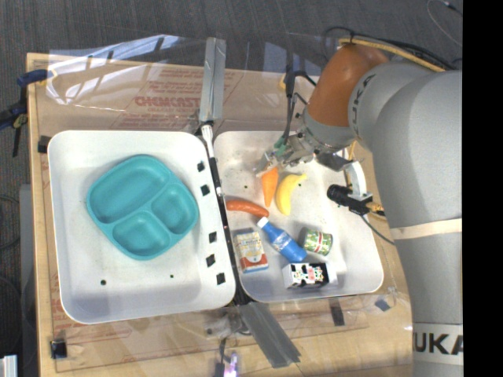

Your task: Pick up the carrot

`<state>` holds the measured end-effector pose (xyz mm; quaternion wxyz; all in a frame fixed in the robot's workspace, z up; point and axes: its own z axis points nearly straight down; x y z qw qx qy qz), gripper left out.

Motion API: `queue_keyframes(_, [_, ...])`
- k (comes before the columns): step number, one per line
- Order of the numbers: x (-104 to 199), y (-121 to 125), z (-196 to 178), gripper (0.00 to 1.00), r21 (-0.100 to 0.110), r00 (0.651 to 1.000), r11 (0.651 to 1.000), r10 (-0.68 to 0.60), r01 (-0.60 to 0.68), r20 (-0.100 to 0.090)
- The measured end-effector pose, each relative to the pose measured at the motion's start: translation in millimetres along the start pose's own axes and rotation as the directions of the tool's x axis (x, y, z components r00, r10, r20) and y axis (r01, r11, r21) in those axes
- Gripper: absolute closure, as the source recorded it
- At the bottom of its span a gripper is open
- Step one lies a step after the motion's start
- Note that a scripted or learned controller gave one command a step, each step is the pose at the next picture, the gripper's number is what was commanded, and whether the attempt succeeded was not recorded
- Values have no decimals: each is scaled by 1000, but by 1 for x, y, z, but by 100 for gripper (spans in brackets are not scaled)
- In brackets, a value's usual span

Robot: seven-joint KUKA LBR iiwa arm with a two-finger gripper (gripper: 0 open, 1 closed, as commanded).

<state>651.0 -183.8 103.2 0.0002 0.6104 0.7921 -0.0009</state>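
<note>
- Pincer [284, 152] sits at the upper part of the right bin [365, 269], just above the top end of the carrot [269, 184]. Small and cluttered with cables; can't tell whether it is released or clenched, and nothing is clearly seen in its grasp.
- Left bin [63, 234]: teal divided plate [141, 205] lying flat, three compartments, sitting a bit left of centre.
- Divider between the bins carries small black clips [211, 239] along it.
- Right bin, left side: red-orange chili-like piece [246, 207] lying near the divider, just below the carrot. Below it a small carton [251, 250] with an orange label; print too small to read.
- Carrot: upper middle of the right bin, pointing up and down, wide end towards the pincer. Banana [288, 191] lies right beside it on the right, looks touching.
- Blue bottle [282, 241] with white cap lies slanted below the banana, between carton and green can [318, 242].
- Black-and-white patterned box [306, 274] at the bin's lower edge.
- Arm [409, 124] covers the bin's upper right corner; orange band [338, 81] above the wrist; arm body cut off at the right side.
</note>
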Motion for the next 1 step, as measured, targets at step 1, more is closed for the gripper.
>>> queue_keyframes(1, [27, 14, -128, 100, -2, 997, 997, -83, 83, 0])
